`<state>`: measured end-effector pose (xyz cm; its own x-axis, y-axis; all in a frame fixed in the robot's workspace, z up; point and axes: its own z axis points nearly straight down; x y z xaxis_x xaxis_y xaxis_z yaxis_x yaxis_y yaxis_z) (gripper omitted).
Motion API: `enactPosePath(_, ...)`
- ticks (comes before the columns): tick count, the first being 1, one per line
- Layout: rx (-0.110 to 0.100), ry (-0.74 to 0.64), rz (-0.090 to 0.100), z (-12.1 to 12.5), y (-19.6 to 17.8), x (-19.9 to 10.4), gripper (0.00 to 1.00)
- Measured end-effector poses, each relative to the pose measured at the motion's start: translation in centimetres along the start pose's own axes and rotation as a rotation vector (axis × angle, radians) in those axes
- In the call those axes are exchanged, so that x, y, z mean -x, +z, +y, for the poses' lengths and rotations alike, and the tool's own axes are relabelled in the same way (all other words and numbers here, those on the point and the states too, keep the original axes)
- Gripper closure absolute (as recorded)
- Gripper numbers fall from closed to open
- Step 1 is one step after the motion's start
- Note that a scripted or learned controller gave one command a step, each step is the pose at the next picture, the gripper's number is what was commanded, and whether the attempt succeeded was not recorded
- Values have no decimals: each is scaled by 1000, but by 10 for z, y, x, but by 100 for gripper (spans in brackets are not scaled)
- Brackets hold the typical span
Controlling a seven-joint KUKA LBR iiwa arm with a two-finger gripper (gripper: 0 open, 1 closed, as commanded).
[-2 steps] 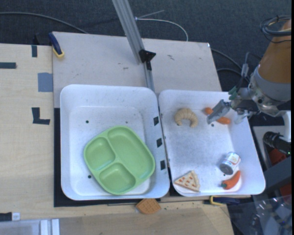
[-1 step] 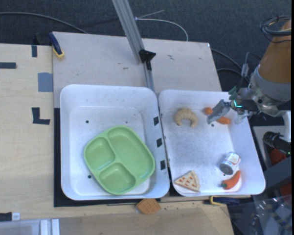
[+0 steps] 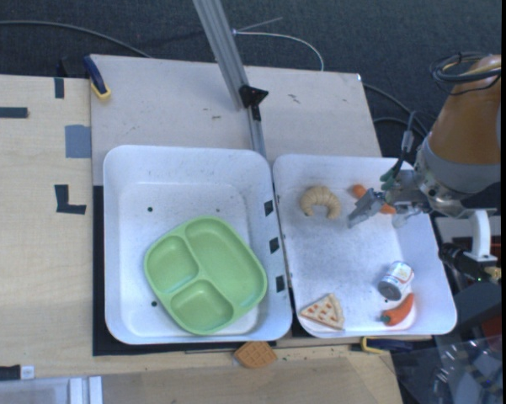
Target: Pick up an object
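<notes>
1. Two white bins sit side by side on the bench; I take the right bin [image 3: 421, 251] as my landmark throughout.
2. My gripper [image 3: 372, 208] hangs over the upper part of the right bin, reaching in from its right edge, with my arm's orange band [image 3: 471, 78] above that edge.
3. My fingers [image 3: 360, 211] point toward the bin's middle. They appear spread a little, with nothing between them that I can make out.
4. A small orange piece [image 3: 358, 191] lies in the right bin, just beside my fingers on their upper side; whether it touches them I cannot tell.
5. A croissant [image 3: 320, 200] lies in the upper left part of the right bin, near my fingertips but apart from them.
6. A can [image 3: 395, 279] lies on its side in the lower right part of the right bin.
7. A carrot [image 3: 399, 311] lies just below the can, near the bin's lower right corner.
8. A pizza slice [image 3: 322, 312] rests in the lower left corner of the right bin.
9. The left bin [image 3: 126, 175] adjoins the right bin and holds a green tray [image 3: 205, 273] with three compartments.
10. A waffle [image 3: 255, 354] lies on the bench, outside the right bin, just beyond its lower left corner.
</notes>
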<state>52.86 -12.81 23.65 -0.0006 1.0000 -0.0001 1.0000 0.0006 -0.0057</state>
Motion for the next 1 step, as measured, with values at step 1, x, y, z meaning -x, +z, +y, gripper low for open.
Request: enactPosePath(1,-1,-1,1,-2,48,-9,0)
